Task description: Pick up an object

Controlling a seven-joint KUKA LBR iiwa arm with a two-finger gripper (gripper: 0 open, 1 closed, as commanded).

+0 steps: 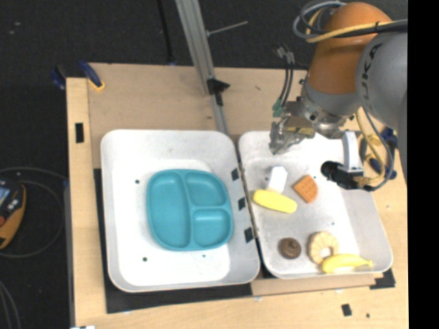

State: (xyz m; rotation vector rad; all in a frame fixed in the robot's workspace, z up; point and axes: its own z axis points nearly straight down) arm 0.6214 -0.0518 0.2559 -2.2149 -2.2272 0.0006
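**Arm poised over the far corner of the food bin**

Nearest the lower edge of the camera view, a yellow banana (346,262) lies along the near wall of the right bin (374,218), touching a pale ring-shaped pastry (320,245). Just left of the pastry sits a dark brown doughnut (289,248). Further up the same bin, a yellow corn-like piece (274,201) lies slantwise near the left wall, with a small white block (277,179) just above it and an orange cracker-like square (306,188) to its right. All six pieces rest on the bin floor, none of them lifted.

To the left, the left bin (123,156) carries a teal divided plate (188,208) with three compartments, roughly in its middle.

Reaching in from the right, the grey arm with its orange band (343,46) hangs over the far left corner of the right bin. Its gripper (282,141) points down there, above and apart from the white block; nothing can be seen between its fingers, and whether they are spread or closed cannot be told. A black fitting (336,172) on the arm's cabling hangs over the bin's far right part.
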